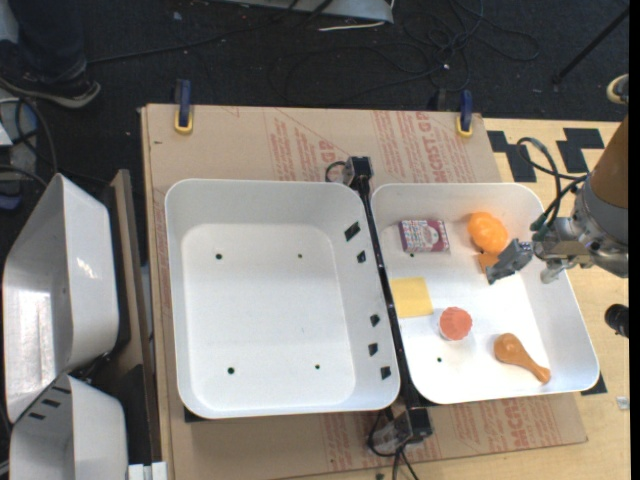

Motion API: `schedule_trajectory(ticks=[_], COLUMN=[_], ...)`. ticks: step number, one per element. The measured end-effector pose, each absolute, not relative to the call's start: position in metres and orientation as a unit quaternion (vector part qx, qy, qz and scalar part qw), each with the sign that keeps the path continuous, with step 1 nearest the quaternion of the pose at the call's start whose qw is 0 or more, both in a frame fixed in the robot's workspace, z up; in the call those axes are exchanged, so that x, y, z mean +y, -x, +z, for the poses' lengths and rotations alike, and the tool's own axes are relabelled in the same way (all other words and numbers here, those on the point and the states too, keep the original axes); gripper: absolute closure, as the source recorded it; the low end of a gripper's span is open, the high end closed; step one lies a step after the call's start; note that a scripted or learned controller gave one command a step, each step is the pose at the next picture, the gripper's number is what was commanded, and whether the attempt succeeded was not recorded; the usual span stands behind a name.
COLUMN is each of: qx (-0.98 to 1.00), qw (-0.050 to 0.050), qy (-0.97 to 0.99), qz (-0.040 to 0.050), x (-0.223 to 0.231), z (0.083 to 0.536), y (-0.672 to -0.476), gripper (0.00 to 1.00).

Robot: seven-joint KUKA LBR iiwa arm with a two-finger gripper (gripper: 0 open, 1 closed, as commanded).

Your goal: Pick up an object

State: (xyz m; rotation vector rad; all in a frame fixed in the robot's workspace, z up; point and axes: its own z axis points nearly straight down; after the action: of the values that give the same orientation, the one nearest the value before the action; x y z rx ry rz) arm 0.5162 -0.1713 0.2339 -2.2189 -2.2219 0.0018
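Cardboard-topped bench (300,138) over a dark floor strewn with cables, two white bins side by side. The left bin (190,298) has smooth glossy walls. In the right bin (570,313), the gripper (510,260) hangs near the far right edge, and I cannot tell what its state is or whether it holds anything. Just beside it sits a round orange ball (487,230). A maroon packet (423,234) lies toward the far edge, a flat yellow square (411,296) by the left wall, a red disc (456,322) mid-bin, an orange pear-shaped toy (520,355) near the front right corner.
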Motion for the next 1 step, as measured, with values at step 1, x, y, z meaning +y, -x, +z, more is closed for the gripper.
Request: schedule_trajectory(ticks=[1], qx=[-0.71], qw=[-0.004], qy=[0.704], qz=[-0.0028], x=[-0.1371], z=[0.2916], y=[-0.5944], gripper=[0.0])
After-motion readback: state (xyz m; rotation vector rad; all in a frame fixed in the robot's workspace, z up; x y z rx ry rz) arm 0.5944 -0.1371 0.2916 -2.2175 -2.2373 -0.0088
